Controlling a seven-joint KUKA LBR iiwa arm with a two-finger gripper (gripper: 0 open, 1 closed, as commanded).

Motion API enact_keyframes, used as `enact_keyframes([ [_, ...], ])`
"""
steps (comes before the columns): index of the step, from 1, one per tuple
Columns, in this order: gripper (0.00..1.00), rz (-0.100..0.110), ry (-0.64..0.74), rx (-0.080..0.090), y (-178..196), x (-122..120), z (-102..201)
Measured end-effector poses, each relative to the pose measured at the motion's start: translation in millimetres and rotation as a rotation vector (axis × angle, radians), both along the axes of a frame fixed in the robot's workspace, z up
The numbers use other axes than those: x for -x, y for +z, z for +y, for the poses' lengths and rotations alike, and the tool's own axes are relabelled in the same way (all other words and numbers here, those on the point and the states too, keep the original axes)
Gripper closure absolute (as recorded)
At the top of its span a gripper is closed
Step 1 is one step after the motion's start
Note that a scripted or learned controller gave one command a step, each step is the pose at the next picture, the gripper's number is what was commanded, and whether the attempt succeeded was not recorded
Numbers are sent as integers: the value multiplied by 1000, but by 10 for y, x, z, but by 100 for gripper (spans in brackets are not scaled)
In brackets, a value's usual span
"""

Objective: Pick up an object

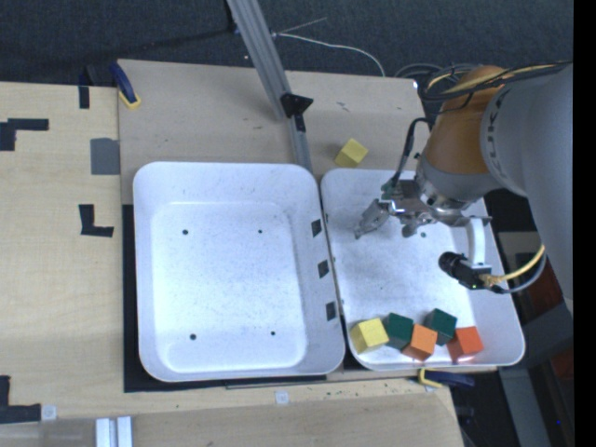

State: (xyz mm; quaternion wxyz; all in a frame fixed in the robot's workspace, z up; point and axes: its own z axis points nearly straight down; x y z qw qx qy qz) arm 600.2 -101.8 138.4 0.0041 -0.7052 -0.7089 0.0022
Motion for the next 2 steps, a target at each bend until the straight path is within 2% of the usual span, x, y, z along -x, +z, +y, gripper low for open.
enact_keyframes([
  [1,0,1,-5,1,-494,722,102],
  [2,0,-9,-7,4,-180,765,-192],
])
